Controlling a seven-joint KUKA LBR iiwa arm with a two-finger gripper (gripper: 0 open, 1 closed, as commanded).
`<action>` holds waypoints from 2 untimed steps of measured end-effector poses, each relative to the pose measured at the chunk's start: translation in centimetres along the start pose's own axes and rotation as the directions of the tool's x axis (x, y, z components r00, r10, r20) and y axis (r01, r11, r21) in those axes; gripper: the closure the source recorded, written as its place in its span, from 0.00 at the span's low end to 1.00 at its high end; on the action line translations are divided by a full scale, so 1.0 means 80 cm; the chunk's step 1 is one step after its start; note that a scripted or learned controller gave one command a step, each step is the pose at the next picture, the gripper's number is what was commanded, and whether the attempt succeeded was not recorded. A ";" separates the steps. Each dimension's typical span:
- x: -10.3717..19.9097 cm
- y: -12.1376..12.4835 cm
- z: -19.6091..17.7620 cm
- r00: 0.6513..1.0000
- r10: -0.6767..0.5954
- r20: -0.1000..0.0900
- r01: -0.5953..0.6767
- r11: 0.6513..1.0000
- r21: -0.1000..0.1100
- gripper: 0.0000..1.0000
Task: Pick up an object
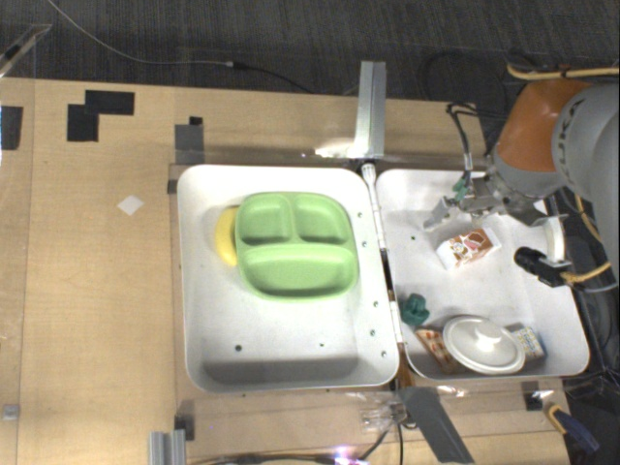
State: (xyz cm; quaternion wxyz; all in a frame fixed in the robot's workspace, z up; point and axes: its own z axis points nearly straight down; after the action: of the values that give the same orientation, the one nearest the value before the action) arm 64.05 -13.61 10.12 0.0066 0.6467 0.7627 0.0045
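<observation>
In the right bin [572, 352], a small white and red packet [467, 247] lies near the middle. My gripper [459, 204] hangs at the back of this bin, just behind the packet and apart from it. Nothing shows in its grasp. A teal object [415, 308] rests by the bin's left wall. At the front lie a white round bowl [482, 344], a small grey can [526, 339] and a brown packet [432, 345].
The left bin [208, 347] holds a green divided plate [294, 243] with a yellow object [225, 237] poking out from under its left side. A metal divider post [372, 105] stands behind the wall between the bins.
</observation>
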 end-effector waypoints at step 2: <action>0.018 -0.029 0.017 0.991 -0.132 -0.004 0.132 0.991 0.007 0.00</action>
State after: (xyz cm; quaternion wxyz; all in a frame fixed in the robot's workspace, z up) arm 61.58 -12.56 8.72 0.0031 0.5950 0.8037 0.0021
